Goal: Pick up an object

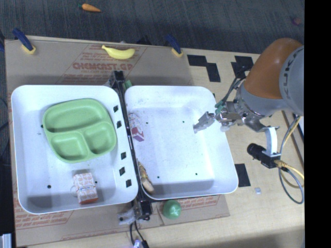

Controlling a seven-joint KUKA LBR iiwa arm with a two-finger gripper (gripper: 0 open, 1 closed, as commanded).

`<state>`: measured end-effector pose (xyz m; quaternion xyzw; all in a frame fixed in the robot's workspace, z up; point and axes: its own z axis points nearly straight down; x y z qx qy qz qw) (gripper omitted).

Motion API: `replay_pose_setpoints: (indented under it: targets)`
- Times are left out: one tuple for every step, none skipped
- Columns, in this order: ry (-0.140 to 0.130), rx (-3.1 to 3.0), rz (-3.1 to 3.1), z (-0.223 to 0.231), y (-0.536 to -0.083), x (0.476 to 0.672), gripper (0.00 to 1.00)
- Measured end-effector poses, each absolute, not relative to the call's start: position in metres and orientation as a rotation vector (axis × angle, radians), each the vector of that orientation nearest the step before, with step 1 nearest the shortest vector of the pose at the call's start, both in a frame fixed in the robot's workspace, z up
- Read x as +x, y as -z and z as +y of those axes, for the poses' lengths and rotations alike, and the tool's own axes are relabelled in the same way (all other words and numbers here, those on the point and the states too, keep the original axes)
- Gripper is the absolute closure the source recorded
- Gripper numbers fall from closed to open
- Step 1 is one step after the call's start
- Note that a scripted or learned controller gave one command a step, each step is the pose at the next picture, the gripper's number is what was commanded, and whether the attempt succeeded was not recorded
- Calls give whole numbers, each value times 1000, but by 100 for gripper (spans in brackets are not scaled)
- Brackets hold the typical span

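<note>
White plastic bins are sitting side by side: the left bin (20, 138) is holding a green divided tray (78, 129) and a small carton (85, 187). The gripper (205, 121) is hovering over the right bin (207, 164) near its right wall; whether it is spread or pressed together I cannot tell. A small red-and-white packet (135, 127) is lying by that bin's left wall.

Two white bins: the left bin (20, 138) holds one green divided tray (78, 129) and one small carton (85, 186), the right bin (207, 159) one small packet (136, 126), with one banana (118, 51) and one green ball (171, 209) outside on the desk (258, 211).
</note>
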<state>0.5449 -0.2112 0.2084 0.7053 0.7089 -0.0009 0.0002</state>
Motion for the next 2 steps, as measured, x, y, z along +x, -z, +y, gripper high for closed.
replay_pose_setpoints:
  targets:
    - [3,2216,2227,-211,-208,545,0]
    - [1,2218,2229,-210,-182,651,0]
